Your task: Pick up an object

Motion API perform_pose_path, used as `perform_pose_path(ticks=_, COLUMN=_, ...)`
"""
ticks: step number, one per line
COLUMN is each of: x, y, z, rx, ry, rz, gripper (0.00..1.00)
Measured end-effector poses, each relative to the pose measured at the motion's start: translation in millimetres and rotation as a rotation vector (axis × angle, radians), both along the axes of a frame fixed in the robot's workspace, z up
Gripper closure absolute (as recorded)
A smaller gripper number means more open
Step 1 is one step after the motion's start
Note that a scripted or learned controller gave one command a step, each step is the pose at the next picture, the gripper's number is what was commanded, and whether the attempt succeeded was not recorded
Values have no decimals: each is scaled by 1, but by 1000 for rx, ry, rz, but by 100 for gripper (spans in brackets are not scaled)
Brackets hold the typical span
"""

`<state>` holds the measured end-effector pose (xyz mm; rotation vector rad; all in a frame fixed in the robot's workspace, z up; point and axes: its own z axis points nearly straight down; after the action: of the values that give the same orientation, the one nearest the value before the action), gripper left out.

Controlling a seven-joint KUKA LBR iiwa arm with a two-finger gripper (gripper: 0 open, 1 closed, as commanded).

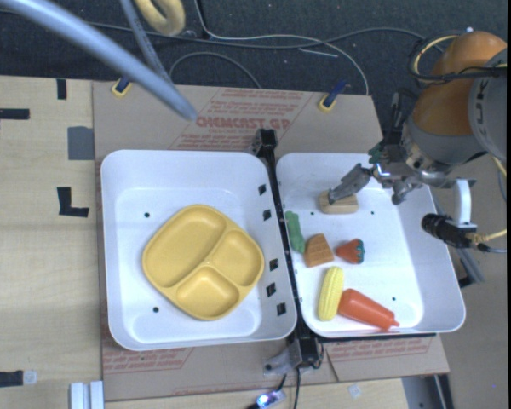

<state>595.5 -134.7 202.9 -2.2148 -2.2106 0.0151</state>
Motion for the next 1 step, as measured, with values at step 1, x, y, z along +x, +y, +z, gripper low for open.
perform_pose_path(ticks=1, x=3, y=0, z=8, rx=-2, ry=-14, rz=3, gripper=0)
